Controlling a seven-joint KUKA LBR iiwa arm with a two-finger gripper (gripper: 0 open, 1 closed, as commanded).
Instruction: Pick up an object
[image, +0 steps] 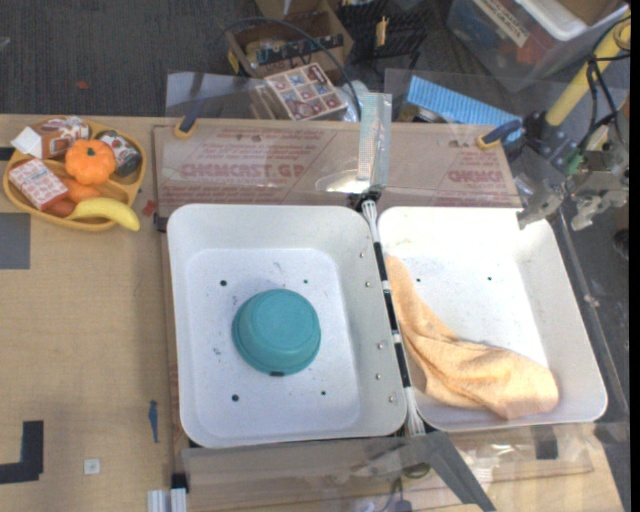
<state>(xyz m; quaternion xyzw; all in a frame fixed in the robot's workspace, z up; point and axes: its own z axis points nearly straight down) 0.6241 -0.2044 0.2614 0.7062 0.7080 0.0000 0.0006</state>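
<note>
A teal bowl (277, 331) lies upside down in the middle of the left white bin (190, 260). A crumpled yellow-orange cloth (463, 357) stretches along the left side and front of the right white bin (520, 260). My gripper (546, 198) hangs at the far right corner of the right bin, just over its rim and well away from both cloth and bowl. It looks dark and cluttered against the background, with nothing visibly held.
A yellow tray (70, 180) of toy food, with a banana and an orange pumpkin, sits at the bench's back left. Clear plastic panels (270, 170) stand behind the bins. Boxes and cables crowd the floor beyond.
</note>
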